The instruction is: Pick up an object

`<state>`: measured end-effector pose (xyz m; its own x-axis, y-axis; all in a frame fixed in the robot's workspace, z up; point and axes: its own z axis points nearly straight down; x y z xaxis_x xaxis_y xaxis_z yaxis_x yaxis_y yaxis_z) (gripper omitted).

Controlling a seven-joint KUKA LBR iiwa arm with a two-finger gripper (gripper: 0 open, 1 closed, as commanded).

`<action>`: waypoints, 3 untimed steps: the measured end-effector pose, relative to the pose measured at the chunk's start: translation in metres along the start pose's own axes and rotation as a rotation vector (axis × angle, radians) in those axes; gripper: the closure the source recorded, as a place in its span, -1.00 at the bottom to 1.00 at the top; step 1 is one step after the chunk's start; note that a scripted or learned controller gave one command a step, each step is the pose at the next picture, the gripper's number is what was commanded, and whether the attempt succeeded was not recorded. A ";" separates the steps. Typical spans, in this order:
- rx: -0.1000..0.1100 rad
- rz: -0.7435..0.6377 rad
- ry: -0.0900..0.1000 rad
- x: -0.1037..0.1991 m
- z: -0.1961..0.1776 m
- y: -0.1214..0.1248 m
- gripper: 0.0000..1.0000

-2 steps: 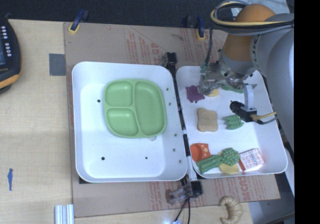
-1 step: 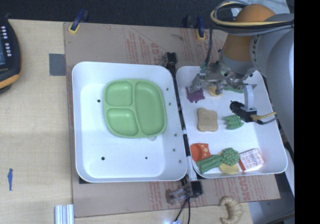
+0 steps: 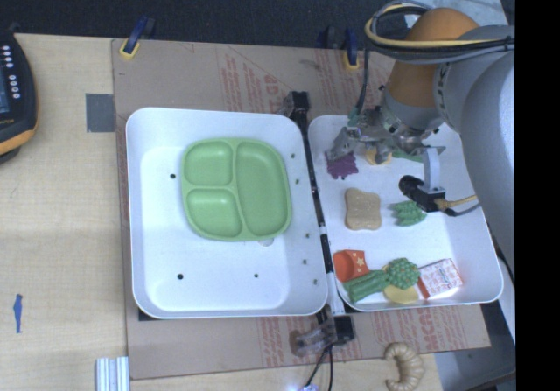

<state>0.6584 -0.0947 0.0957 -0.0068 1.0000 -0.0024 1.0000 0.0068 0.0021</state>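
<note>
Arm (image 3: 455, 57) hides the right bin's (image 3: 477, 245) far corner and claw (image 3: 372, 140).

Green divided plate (image 3: 236, 188), left bin (image 3: 157, 275), blue clamp (image 3: 133, 38)

No legible txt: red print on the cardboard sheet (image 3: 262, 74) under the bins, left of and below the claw (image 3: 372, 146), is too faint to read, & the red-white packet (image 3: 440, 277) well below the claw has print too small to read.
</note>
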 end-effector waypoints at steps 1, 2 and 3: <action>0.007 -0.002 0.001 -0.001 -0.008 -0.002 1.00; 0.008 -0.002 0.001 -0.001 -0.008 -0.002 -1.00; 0.007 0.000 0.001 -0.001 0.004 -0.002 -1.00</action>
<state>0.6561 -0.0957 0.0919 -0.0063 1.0000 -0.0012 1.0000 0.0063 -0.0049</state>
